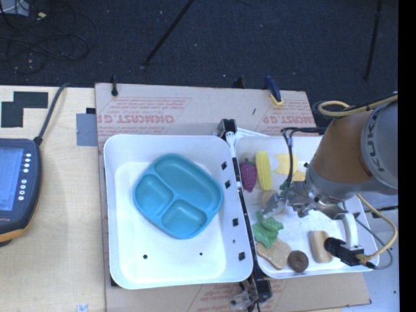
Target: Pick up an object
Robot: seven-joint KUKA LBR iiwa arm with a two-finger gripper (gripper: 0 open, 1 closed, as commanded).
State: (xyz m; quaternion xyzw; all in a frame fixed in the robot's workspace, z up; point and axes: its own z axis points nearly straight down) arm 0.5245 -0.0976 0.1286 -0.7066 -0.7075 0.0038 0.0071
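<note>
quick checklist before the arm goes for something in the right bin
1. Hand is over the right bin: ok.
2. Something is already between its fingers: cannot tell, the arm blocks the view.
3. Targets are nearby: ok; the green toy lies just below the hand, the corn cob and purple grapes just above.
4. Targets have free space around them: not ok; the green toy touches the tan piece, and corn and grapes lie side by side.
5. Left bin holds the blue divided plate, away from the hand: ok.
</note>
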